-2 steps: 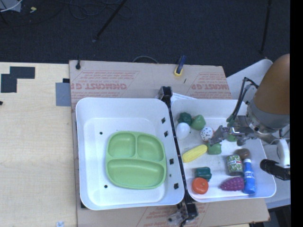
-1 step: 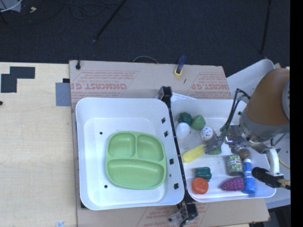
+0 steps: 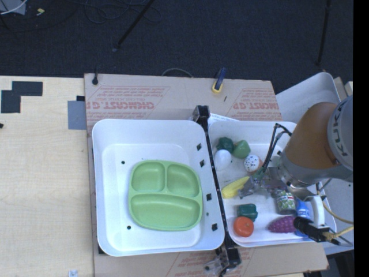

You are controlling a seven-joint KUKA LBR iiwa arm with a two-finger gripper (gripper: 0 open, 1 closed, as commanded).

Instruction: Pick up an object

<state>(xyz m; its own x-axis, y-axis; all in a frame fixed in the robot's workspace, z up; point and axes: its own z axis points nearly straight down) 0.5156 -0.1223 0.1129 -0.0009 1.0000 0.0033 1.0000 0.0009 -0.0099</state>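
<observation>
Over the right bin [image 3: 271, 130] the grey arm [image 3: 323, 146] reached in from the right side of the camera view, its orange band broad and tilted down toward the bin's middle. Below the band the wrist narrowed to the hand [image 3: 260, 182], which pointed left and down among the toys, close beside a yellow banana-shaped piece [image 3: 235, 186]. Dark cables looped from the wrist up over the bin. Whether the hand was closed on anything I could not tell; its tip was lost against the clutter and the wrist's shadow.

Around it lay the candidates for picking: a white ball [image 3: 222, 158], a dark green lump [image 3: 225, 144], a lighter green lump [image 3: 241, 149], a white spotted ball [image 3: 251, 163], a dark green block [image 3: 247, 210], an orange-red round fruit [image 3: 244, 227], a purple grape cluster [image 3: 282, 224] and a small printed can [image 3: 285, 202]. All rested on the bin floor.

The left bin [image 3: 109, 154] held a light green divided plate [image 3: 165, 195], lying flat near its centre. Both bins sat on brown cardboard [image 3: 144, 100] across the worktop [image 3: 40, 183].
</observation>
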